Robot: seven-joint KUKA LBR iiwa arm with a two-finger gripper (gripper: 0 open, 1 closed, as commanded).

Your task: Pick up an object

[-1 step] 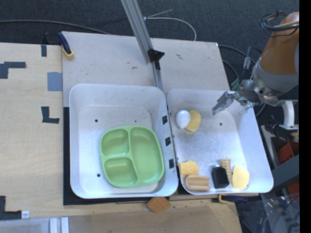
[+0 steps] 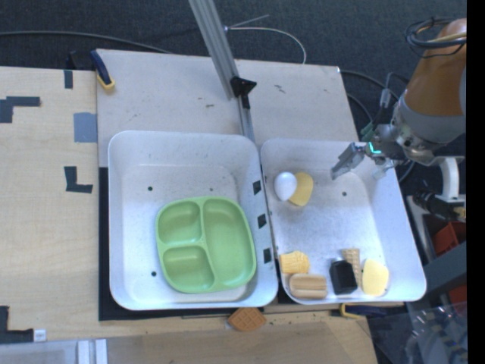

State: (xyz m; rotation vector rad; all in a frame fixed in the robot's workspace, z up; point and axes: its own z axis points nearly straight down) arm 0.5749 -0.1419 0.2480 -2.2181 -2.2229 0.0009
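Above the right bin's [image 2: 394, 203] far corner the end effector [image 2: 347, 161] is held spread and unladen; the white egg [image 2: 285, 186], judged light and slippery, is best pinched across its middle.

A robotics lab: taped bench [image 2: 45, 203], loose cables [image 2: 265, 32], white bins [image 2: 121, 203].

My arm [image 2: 439, 74] shows a rounded orange band above a grey wrist; black cables loop beside it; the dark grey tool [image 2: 350, 161] carries a small teal light.
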